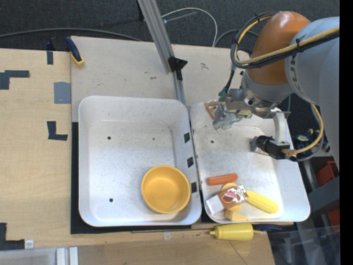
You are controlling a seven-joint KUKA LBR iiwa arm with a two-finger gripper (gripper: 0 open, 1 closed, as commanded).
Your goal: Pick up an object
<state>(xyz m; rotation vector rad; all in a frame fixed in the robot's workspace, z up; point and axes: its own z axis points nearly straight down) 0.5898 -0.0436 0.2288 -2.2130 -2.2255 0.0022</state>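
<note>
My gripper (225, 116) hangs over the far left corner of the right bin (287, 203), close to the wall it shares with the left bin (88, 148). Whether it is open or closed I cannot tell from above, and nothing shows in its grasp. A small brownish object (211, 109) lies at the bin's far rim, just beside my gripper on its left; contact cannot be made out. The other objects sit well apart from my gripper, clustered at the near end of the right bin: an orange carrot (222, 179), with a red-and-white packet (230, 195) just nearer than it, and a yellow corn cob (261, 202) to the packet's right. A yellow bowl (165, 189) rests upright in the near right corner of the left bin. A yellow mustard bottle (234, 232) lies on its side on the bench, just outside the near edge of the right bin.
</note>
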